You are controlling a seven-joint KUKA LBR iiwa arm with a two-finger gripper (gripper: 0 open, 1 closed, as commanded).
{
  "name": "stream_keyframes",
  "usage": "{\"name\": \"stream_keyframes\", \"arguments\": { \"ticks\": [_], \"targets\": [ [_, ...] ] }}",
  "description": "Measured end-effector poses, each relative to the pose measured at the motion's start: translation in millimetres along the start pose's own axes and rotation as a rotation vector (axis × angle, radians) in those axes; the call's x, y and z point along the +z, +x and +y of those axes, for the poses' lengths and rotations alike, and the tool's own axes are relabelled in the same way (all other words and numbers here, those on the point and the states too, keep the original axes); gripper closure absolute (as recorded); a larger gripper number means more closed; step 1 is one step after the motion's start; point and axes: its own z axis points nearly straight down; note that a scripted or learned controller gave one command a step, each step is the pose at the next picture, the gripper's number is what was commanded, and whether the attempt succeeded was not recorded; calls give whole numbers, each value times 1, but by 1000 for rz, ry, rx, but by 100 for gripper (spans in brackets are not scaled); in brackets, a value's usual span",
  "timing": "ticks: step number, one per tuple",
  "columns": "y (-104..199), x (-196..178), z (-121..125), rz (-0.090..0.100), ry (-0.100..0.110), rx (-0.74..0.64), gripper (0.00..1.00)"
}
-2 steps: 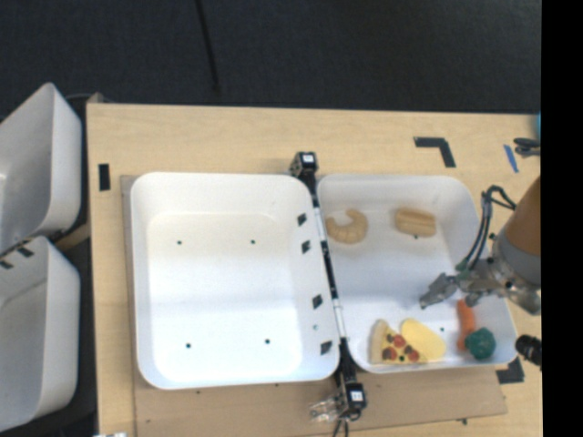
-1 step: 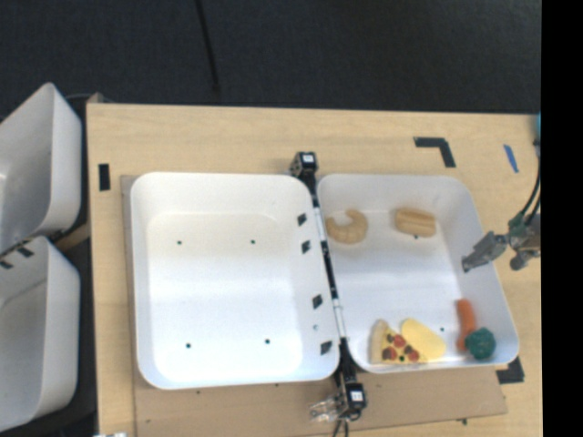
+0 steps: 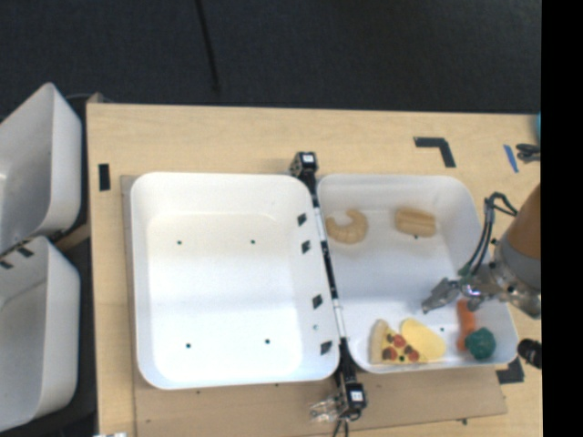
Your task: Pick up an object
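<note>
Camera view: claw (image 3: 453, 291) low in the right bin (image 3: 383, 189), near its right wall, reaching in from the right. Metal fingers look spread apart, one pointing left toward the bin's middle, though small and blurred, so only probably open. Nothing seen between them. Carrot (image 3: 467, 318) just below the claw, close to touching, with its green top (image 3: 480, 342) at the bin's front corner. Pizza slice (image 3: 393, 344) and cheese wedge (image 3: 424, 339) side by side along the front wall, left of the carrot. Croissant (image 3: 347, 227) and bread roll (image 3: 414, 221) near the back wall, well apart from the claw. Left bin (image 3: 155, 198) beside it on the pale wooden table (image 3: 228, 135).

Step in hand, judged: approach, still short of a grasp. Next move likely calls for centring over the carrot, lining the fingers across its narrow body, dropping, then closing.

Toys look like smooth moulded plastic: carrot slim and tapered, orange; top knobbly, green; pizza flat, triangular, dotted red; cheese a yellow wedge; croissant curved, tan; roll oval. Bins glossy white, shallow, round-cornered.
</note>
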Motion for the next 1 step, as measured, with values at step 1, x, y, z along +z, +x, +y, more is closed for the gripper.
{"name": "stream_keyframes", "arguments": {
  "ticks": [1],
  "targets": [
    [-2, -18, 4, -5, -14, 3, 100]
  ]
}}
